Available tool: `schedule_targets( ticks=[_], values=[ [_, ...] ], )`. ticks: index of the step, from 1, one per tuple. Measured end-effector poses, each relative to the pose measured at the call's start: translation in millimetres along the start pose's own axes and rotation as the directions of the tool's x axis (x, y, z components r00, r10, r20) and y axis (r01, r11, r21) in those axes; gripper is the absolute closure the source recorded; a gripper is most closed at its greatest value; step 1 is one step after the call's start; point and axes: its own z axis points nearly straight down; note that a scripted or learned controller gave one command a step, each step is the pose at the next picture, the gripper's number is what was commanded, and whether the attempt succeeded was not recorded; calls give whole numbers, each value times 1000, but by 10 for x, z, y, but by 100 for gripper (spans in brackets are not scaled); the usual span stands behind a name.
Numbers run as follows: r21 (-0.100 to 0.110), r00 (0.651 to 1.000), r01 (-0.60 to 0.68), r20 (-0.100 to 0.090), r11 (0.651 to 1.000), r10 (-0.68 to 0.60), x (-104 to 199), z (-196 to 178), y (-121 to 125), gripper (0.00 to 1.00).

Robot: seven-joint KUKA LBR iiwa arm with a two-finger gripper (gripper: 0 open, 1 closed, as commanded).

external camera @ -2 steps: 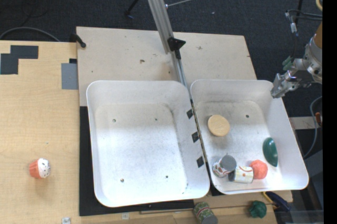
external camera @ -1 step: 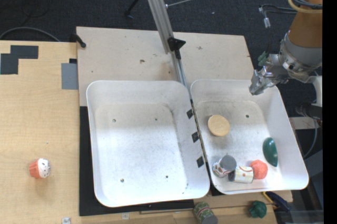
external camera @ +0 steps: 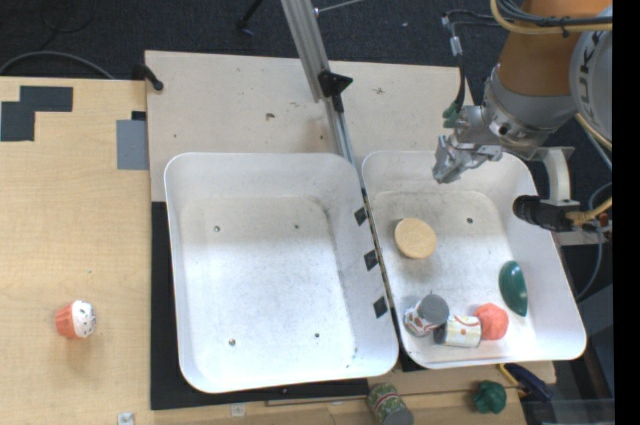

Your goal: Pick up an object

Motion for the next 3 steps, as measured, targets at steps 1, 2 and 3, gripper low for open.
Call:
schedule_targets(
  ticks=[1, 2, 3],
  values=[
    [-1, 1000, 0, 1, 1000, 0, 567, 112, 157, 100],
    [1, 1000, 0, 1, 1000, 0, 1098, 256, 230, 100],
    [-3, 1000, -1, 1, 1000, 1, 1655, 222, 388, 100]
  ],
)
